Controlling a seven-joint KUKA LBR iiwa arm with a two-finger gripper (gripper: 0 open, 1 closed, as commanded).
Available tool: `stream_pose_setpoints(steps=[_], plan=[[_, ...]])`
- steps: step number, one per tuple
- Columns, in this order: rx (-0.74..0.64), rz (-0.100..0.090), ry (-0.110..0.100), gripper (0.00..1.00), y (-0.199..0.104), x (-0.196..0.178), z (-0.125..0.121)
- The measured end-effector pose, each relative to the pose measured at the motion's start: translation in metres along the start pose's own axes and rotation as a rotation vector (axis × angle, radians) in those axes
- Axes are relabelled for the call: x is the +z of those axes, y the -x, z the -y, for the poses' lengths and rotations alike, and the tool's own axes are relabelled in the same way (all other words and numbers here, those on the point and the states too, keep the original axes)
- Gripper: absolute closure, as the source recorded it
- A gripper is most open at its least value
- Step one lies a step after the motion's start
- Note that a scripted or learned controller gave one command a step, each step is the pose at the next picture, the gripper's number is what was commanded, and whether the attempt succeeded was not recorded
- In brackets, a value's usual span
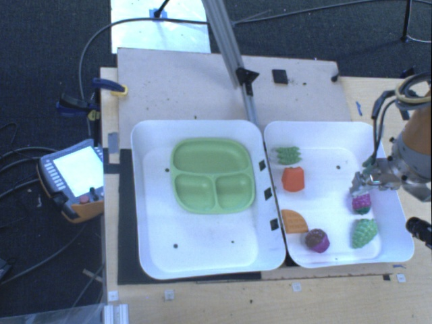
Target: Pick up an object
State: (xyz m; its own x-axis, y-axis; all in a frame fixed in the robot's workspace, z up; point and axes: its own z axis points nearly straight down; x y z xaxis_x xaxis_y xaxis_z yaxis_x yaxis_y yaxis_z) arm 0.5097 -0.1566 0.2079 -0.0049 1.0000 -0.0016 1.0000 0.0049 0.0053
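Note:
The right bin (337,137) holds several toy foods: a green leafy piece (288,155), an orange-red piece (293,179), an orange slice (294,221), a dark purple piece (316,239), a green grape bunch (364,232) and a magenta piece (362,203). My gripper (362,182) reaches in from the right and hangs just above the magenta piece, its fingertips at that piece's top. Whether the piece sits between the fingers is hidden by the hand.
The left bin (155,214) holds a green divided plate (213,175). A slanted metal pole (229,42) crosses the board behind the bins. A handheld pendant (73,179) lies off the bench at left. Cables run along the floor.

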Motion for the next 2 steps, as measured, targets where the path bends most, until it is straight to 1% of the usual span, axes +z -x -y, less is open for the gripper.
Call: stream_pose_setpoints(steps=[1,2], plan=[[-0.006,-0.003,-0.002,1.0,-0.051,0.004,-0.012],[-0.007,-0.004,-0.004,1.0,-0.112,-0.004,-0.008]])
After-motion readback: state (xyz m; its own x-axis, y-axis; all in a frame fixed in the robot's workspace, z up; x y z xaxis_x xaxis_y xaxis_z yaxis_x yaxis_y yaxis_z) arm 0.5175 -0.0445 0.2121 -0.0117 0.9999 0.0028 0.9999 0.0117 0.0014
